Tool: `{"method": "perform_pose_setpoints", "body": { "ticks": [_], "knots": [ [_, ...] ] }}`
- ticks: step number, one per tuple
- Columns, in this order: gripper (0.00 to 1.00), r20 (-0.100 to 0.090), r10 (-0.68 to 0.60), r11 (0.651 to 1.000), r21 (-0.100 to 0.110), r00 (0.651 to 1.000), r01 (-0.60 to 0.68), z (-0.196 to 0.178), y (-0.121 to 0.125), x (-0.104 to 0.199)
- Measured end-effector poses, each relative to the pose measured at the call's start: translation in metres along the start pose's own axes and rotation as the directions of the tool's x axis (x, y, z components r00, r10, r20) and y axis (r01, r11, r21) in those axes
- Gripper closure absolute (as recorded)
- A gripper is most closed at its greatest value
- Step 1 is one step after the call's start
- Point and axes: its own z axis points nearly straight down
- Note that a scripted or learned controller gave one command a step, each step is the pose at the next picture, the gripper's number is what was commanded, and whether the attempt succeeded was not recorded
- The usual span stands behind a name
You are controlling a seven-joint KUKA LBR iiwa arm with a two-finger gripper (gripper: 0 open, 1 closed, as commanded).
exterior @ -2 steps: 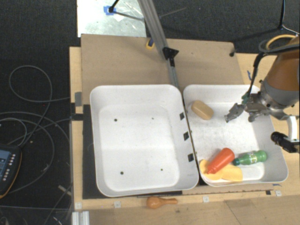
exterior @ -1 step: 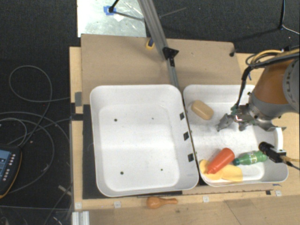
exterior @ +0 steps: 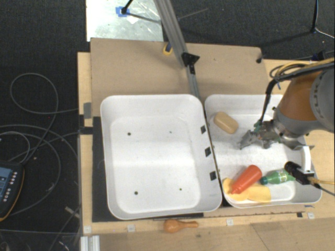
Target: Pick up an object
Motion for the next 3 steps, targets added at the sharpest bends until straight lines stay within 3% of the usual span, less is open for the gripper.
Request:
{"method": "perform_pose_setpoints", "body": {
  "ticks": [1,3],
  "knots": [
    [1.00,0.000,0.000,1.000,-0.004,1.000,0.000,-0.012,0.001,0.000],
    [1.00,0.003,-0.004,1.000,-0.009,1.000,0.004,-0.129,-0.001,-0.002]
  ]
}}
